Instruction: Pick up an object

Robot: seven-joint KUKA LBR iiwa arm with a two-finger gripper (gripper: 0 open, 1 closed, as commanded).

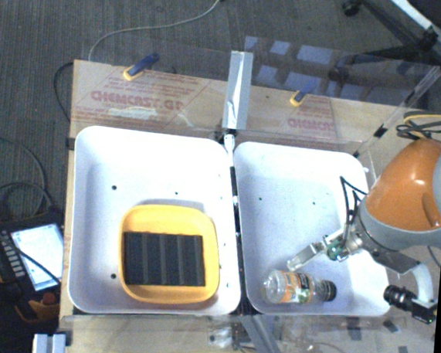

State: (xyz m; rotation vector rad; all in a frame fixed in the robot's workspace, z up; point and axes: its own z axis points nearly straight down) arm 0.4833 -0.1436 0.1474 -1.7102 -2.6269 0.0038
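Clear plastic bottle [300, 287] is lying on its side near the front edge of the right bin [282, 178], dark cap pointing right, orange-and-white label around the middle. Gripper [299, 259] is sitting just above and slightly left of it in the frame, fingers [306, 255] angling down-left toward the bin floor. Bottle isn't between the fingers; the tips are showing just beside its upper side, and I can't tell whether they're touching it. Fingers are looking close together, nothing clamped, though they're thin and blurry here so the gap is hard to judge. Arm [409, 190] is coming in from the right, orange band sitting over the right bin's right wall.

Right bin is holding just the bottle, apart from the gripper reaching in. Left bin [98, 160] is holding a yellow tray-like object [169, 254] with a dark ribbed insert, sitting flat toward the front, nearer that bin's right wall. The two bins are touching along the center divider. Bench [158, 104] behind them is showing printed brown board and two yellow-handled clamps.
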